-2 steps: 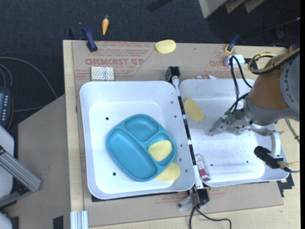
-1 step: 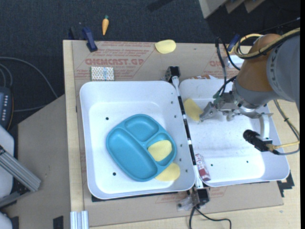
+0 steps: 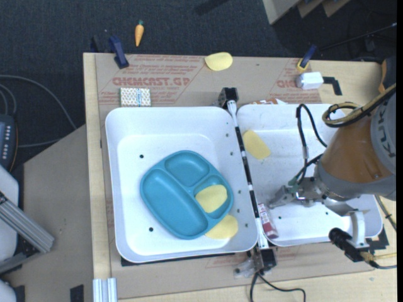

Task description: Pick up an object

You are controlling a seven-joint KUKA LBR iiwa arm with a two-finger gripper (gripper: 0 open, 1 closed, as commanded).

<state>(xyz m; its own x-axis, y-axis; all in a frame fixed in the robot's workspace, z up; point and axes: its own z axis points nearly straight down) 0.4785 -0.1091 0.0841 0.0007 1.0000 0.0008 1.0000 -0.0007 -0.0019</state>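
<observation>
One fixed camera looks down from above at a slant, far enough to take in both bins, the bench, and the arm entering from the right.

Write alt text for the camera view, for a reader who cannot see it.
A grey and orange robot arm reaches from the right over the right white bin, which holds a yellow piece. The left white bin holds a blue divided plate with a yellow piece inside and another at its edge.
</observation>
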